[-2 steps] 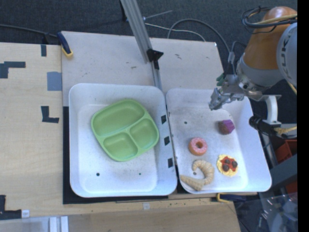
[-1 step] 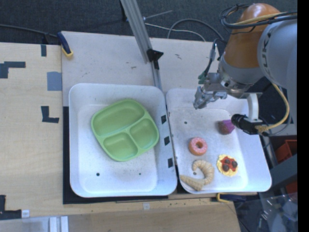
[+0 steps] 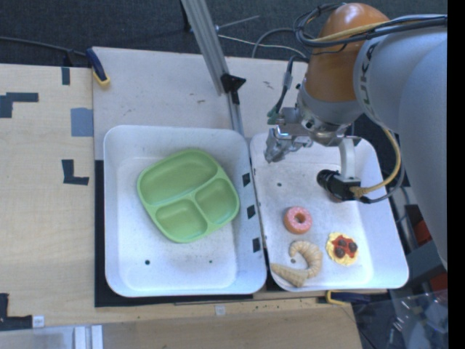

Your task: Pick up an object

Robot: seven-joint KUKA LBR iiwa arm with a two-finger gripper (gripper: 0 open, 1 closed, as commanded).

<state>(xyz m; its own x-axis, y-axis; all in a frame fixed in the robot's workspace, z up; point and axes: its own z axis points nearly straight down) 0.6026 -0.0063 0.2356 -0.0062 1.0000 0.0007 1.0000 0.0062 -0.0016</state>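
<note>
Hand [image 3: 278, 149] low over right bin's [image 3: 378, 267] far left corner, nothing seen between fingers, spread impossible to tell. Donut [image 3: 297, 219], croissant [image 3: 302, 260], tart [image 3: 343, 248] clustered well apart at near end. Risk: closing on bare floor, or clipping bin wall.

Single fixed camera mounted above the surface [image 3: 43, 195], looking down at a slant, so the far edge sits toward the top of frame and the near edge at the bottom. Both white bins fall inside the field, left bin [image 3: 120, 195] and right bin [image 3: 378, 260] side by side at centre, with bare surface visible to the left. Range is moderate; the arm [image 3: 407, 71] enters from the right and looms large in the upper right corner.
</note>
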